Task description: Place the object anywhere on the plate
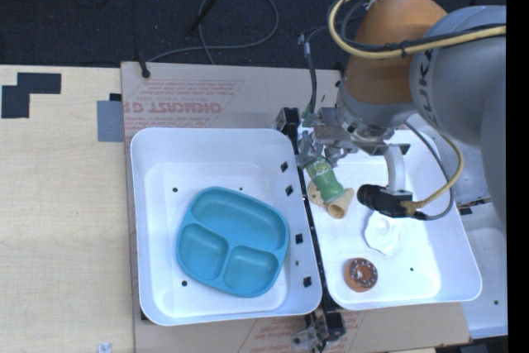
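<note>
Plate (232,251) lies in left bin (157,178); doughnut (361,274) in right.

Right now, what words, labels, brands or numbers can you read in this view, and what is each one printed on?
"CHEMCRAFT, G": my best reading of the red print, upside down and faint, on the cardboard sheet behind the left bin.
"KU": grey letters, cut off, on the arm.
More red print on the cardboard at the bottom edge: too faint to read.
Green ice cream cone toy: no legible text.

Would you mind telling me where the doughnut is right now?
The doughnut lies in the right bin, near its front edge, just below the white object and apart from the blue plate in the left bin.
</note>
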You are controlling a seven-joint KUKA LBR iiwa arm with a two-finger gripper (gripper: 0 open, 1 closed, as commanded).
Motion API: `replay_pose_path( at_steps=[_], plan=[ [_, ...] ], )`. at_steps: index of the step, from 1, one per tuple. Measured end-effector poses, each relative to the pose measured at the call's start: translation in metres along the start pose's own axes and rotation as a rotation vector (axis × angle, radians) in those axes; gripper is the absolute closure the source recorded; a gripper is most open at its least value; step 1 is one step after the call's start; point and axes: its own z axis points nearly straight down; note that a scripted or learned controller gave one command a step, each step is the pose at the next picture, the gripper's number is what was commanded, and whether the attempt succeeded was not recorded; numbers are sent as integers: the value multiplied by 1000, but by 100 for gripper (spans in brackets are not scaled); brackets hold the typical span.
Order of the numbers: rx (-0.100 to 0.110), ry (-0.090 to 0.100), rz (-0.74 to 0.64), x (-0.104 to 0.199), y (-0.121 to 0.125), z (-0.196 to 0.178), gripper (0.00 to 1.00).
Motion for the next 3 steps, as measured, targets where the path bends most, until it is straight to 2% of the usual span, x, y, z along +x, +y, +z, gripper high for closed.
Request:
replay_pose_path(
  at_steps=[1, 3],
  plan=[
    [2, -1, 1, 44, -20, 15, 100],
    [0, -1, -1, 155, -52, 11, 100]
  ],
)
